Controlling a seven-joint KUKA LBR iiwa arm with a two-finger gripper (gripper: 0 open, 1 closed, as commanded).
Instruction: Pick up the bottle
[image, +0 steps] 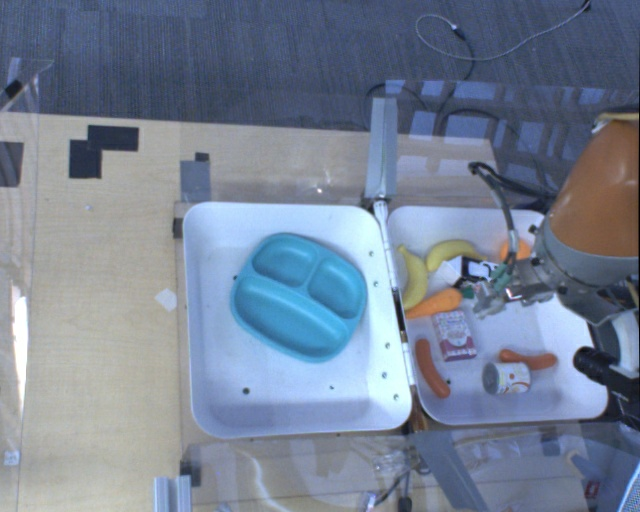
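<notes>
From above, the gripper (487, 290) hung low over the right bin (590, 400), by the bananas (432, 266) and carrot (436, 303); whether it was open I could not tell. No bottle could be made out. A blue tray (298, 295) lay in the left bin (215, 400)

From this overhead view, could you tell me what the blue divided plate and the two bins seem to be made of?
The blue divided plate looks like moulded plastic: uniform colour, rounded compartment ridges, soft satin sheen. The left bin and right bin look like white plastic too, smooth with rounded corners and faint glare, though coated metal cannot be excluded.
</notes>
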